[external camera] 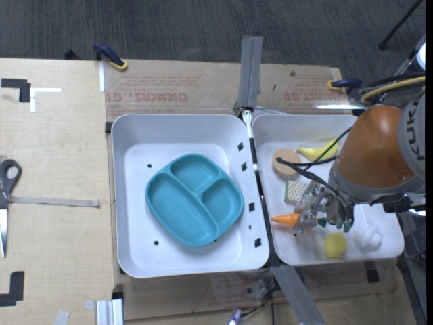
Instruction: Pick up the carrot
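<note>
Orange carrot (285,219) — one, lying in the right bin (379,252) near its left wall, pointed end toward the left. The end effector (306,221) sits just beside its thick end; whether it is open, closed or gripping cannot be told, as the mechanism is a tangle from this angle.

Bins: two, white, shallow, side by side on the desk (54,181). The left bin (128,181) holds one teal divided plate (195,199) with three compartments. Right bin, besides the carrot: one yellow round piece (335,245) near the front, one white lumpy item (367,235) to its right, one tan disc (285,162), one yellow banana-like piece (312,152) farther back, one pale speckled square (294,192).

Writing: cardboard sheet (176,90) behind the bins bears red print, seen inverted — not legible with confidence. White letters "KU" on the arm (372,158) at the right edge.

Desk, left: one pair of scissors (7,195). Clamps (110,55) at the cardboard's far edge: two.
</note>
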`<move>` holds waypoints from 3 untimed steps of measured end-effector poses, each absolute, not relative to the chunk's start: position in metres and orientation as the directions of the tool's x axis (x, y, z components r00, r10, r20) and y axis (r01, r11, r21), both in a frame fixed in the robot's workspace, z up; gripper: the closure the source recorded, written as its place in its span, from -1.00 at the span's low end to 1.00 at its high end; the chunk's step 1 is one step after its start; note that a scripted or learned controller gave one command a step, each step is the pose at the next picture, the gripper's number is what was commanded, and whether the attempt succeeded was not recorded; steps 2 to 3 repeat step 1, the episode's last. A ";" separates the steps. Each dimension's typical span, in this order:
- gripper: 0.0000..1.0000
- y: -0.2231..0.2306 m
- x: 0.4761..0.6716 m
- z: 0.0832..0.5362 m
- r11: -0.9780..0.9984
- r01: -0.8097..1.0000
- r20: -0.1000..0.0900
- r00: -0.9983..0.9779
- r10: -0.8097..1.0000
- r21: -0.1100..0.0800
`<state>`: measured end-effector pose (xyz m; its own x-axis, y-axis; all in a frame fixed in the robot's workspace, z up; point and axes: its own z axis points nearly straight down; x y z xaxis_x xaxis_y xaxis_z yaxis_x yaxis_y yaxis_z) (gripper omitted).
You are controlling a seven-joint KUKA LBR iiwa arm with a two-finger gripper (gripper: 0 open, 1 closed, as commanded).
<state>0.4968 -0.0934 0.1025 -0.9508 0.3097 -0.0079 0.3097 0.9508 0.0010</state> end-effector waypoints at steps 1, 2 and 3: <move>1.00 -0.049 0.484 0.192 0.762 0.648 -0.003 -0.762 0.648 0.001; 1.00 -0.049 0.484 0.192 0.762 0.648 -0.003 -0.762 0.648 0.001; 1.00 -0.049 0.484 0.192 0.762 0.648 -0.003 -0.762 0.648 0.001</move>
